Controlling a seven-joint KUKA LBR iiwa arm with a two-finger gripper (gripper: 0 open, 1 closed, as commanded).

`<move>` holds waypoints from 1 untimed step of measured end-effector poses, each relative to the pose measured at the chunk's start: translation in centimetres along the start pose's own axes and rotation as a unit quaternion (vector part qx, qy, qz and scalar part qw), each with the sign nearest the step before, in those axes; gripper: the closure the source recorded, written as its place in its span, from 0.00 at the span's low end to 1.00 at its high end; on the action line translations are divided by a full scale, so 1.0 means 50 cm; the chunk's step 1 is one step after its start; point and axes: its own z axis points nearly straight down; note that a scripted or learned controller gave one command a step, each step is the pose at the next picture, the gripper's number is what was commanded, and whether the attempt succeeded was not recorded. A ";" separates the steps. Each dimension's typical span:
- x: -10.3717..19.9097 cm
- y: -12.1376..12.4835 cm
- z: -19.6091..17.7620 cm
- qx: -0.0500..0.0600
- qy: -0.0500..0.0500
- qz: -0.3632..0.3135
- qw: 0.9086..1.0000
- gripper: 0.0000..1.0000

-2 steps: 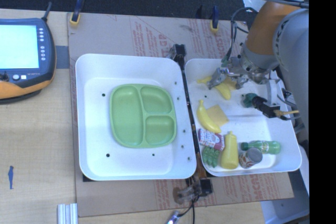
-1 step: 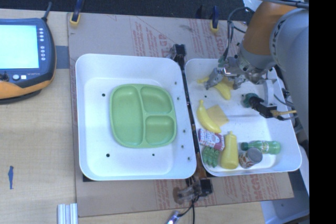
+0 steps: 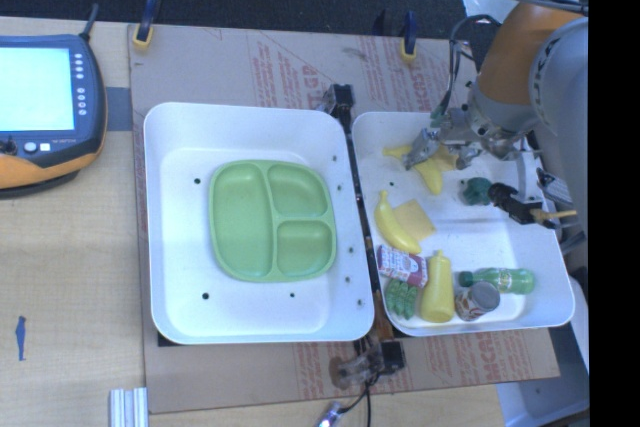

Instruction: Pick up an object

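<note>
My gripper [image 3: 432, 153] hangs low over the far end of the right bin [image 3: 556, 307], right at a small yellow object [image 3: 431, 175]; I cannot tell its state. A banana [image 3: 398, 223] lies nearby, and a green divided plate [image 3: 272, 219] sits in the left bin [image 3: 170, 245]

The gripper [image 3: 432, 151] hangs over the right bin [image 3: 560, 310] at its twelve o'clock end beside a yellow piece [image 3: 431, 175], with a banana [image 3: 398, 225] at centre and a green tray [image 3: 271, 220] in the left bin [image 3: 175, 215].
</note>
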 end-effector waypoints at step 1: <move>0.066 0.000 0.001 0.002 0.000 -0.002 1.000 0.00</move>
